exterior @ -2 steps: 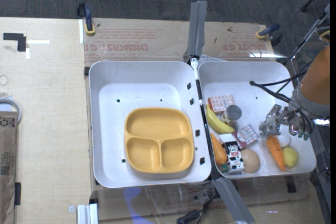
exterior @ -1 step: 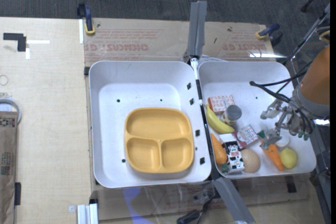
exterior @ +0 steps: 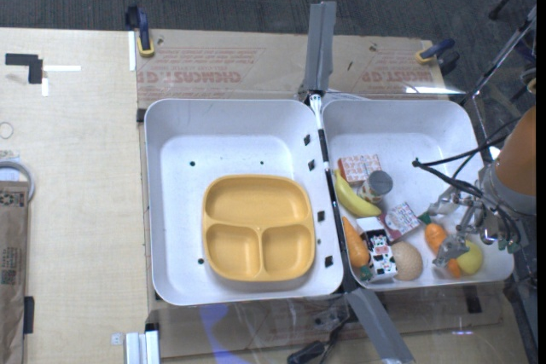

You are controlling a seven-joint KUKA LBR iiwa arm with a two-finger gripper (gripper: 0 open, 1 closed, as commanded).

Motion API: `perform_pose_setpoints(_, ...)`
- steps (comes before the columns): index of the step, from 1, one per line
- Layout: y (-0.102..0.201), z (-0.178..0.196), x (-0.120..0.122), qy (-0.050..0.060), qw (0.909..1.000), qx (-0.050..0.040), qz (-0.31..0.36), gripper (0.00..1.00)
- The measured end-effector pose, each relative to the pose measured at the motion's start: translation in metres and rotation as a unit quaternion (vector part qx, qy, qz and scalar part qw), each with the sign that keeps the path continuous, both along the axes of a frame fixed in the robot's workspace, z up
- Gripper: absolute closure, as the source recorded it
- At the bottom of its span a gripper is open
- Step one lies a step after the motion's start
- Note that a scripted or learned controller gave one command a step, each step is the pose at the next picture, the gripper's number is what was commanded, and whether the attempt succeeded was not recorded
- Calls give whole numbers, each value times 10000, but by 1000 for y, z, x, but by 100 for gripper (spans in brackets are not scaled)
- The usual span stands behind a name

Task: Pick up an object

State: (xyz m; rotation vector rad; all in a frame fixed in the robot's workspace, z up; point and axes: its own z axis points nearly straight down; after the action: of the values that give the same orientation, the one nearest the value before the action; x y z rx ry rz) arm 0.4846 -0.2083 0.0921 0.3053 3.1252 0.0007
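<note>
I'm reaching in from the right, down at the near right corner of the right bin (exterior: 401,122), and my gripper (exterior: 465,228) hangs just above the clutter there. I cannot tell how my fingers stand; the metal and cables around them blur together. Right below me sits a small yellow piece (exterior: 472,256) with an orange bit tucked against its left side, and just to the left of that a small orange fruit (exterior: 436,236). Whether I'm touching either one, I can't make out.

Further left along the near wall lies a tan egg-shaped thing (exterior: 409,262), touching a small black and white box (exterior: 380,253). A carrot (exterior: 355,242) lies along the bin's left wall, and a banana (exterior: 356,199) curves just above it. Beside the banana stands a grey can (exterior: 378,183), with a red and white packet (exterior: 358,166) behind it and a second red packet (exterior: 402,219) between the can and the orange fruit.

Over in the left bin (exterior: 171,183) a yellow divided plate (exterior: 258,228) sits flat near the middle. A grey divider post (exterior: 320,47) rises between the two bins at the far side, over the brown cardboard (exterior: 222,64) on the bench (exterior: 68,183).
</note>
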Motion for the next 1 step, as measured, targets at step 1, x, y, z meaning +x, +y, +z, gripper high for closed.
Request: perform_pose_setpoints(1,0,10,2,-22,10000,3,-14,100)
